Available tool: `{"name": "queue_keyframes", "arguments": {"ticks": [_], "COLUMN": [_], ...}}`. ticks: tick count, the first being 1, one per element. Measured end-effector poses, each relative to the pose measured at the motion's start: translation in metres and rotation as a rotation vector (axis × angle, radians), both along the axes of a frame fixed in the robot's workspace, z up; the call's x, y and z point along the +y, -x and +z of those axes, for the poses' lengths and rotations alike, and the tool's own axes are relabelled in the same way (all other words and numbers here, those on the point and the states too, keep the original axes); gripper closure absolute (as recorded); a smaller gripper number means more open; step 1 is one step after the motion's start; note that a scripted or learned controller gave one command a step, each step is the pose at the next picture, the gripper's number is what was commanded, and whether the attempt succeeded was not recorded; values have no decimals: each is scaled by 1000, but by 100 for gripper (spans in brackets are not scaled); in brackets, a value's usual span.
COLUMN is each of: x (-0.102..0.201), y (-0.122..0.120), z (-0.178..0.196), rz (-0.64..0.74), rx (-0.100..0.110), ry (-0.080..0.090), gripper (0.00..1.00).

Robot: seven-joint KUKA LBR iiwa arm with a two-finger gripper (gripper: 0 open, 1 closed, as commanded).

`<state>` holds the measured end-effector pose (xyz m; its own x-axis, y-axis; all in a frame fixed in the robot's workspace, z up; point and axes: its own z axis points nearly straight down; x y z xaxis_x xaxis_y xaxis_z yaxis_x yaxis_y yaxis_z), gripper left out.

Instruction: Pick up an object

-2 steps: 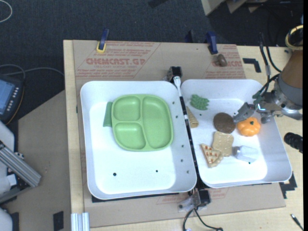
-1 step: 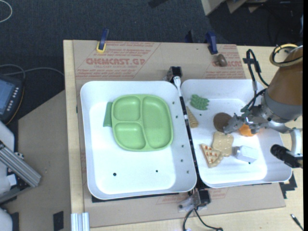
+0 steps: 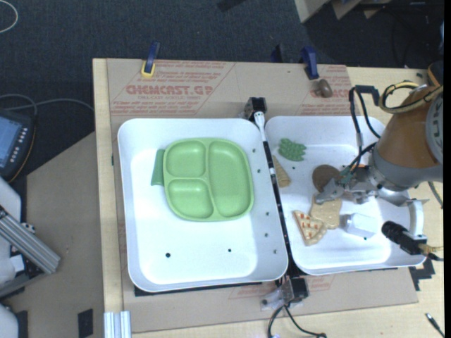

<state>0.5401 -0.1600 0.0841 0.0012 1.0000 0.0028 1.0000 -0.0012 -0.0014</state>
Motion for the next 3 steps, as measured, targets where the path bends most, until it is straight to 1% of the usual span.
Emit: {"name": "queue_keyframes", "arguments": {"ticks": [1,2,3], "x": [-2,-6,-8], "y": [-3,0,5], "z": [15,59,104], "rz": [0,1,1], "rx": [-11,-6,-7], "ry": [5,5,5], "gripper": [100,100,100]}}
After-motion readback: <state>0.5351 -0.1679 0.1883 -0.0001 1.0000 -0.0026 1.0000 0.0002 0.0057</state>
